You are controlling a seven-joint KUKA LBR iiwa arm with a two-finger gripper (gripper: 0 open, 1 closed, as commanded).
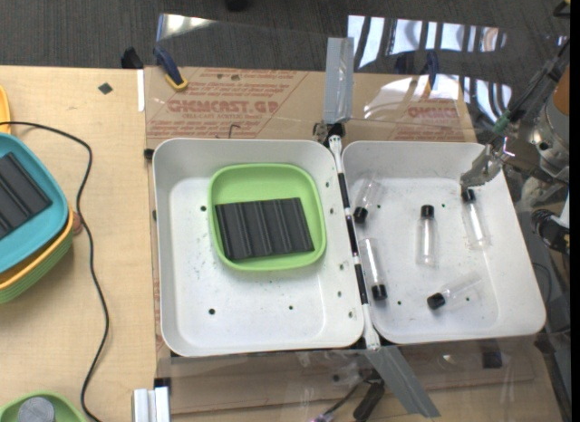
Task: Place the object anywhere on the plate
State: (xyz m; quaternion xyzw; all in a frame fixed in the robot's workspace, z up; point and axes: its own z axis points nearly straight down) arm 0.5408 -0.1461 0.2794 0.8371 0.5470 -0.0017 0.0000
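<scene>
Two white bins (172,257), one green plate (222,185), five small clear tubes (424,230) with black caps, one gripper (480,171)

You see two white bins of smooth plastic, the left bin (181,302) scuffed with dark specks and the right bin (507,307) with a faint sheen. In the left bin the green plate (222,189) looks like matt plastic, and the dark ribbed insert (265,228) on it is dull, rubbery-looking black. The vials (425,234) in the right bin are clear and glossy with black caps; whether glass or plastic you cannot tell. Behind the bins lies brown printed cardboard (227,103), matt, under shiny clear sheeting (417,40). The bench (72,339) is pale, smooth wood. The gripper (478,176) by the right bin's far right corner is grey metal.
</scene>
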